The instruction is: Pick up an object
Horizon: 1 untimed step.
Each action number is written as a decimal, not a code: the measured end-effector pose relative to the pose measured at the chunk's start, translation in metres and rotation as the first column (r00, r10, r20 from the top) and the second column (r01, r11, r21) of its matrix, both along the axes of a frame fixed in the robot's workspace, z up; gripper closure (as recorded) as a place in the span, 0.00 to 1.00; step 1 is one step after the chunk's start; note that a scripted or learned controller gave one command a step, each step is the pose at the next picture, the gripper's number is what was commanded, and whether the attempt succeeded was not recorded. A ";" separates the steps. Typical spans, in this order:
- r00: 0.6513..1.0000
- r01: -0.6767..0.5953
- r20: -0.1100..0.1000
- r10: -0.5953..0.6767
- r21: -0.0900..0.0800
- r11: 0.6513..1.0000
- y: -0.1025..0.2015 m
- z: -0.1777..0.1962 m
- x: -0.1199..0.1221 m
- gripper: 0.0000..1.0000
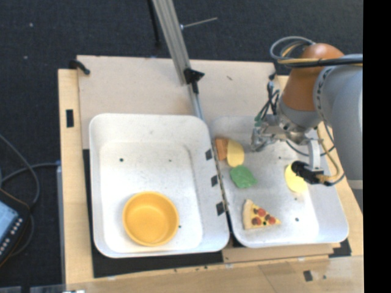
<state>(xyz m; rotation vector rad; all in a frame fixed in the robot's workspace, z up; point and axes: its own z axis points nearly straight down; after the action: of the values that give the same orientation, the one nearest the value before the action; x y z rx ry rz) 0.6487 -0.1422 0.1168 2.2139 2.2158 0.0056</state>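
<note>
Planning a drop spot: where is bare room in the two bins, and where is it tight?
Left bin: bare floor above and beside the yellow bowl, which sits at its lower middle. Right bin: a free patch at its lower right, past the pizza slice. Crowded along its left wall: yellow piece, green piece. The gripper hangs over its upper part.

Two bins [104, 133], one bowl [150, 218]

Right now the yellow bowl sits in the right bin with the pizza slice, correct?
Not quite. The camera view shows the yellow bowl in the left bin, alone. The pizza slice lies in the right bin.
</note>
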 end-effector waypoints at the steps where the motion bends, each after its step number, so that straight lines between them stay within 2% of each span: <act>1: 1.000 -0.002 -0.003 0.002 0.004 1.000 0.002 0.046 0.006 1.00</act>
<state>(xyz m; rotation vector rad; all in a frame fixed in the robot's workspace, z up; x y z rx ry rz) 0.6548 -0.1402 0.1623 2.2146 2.2218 0.0063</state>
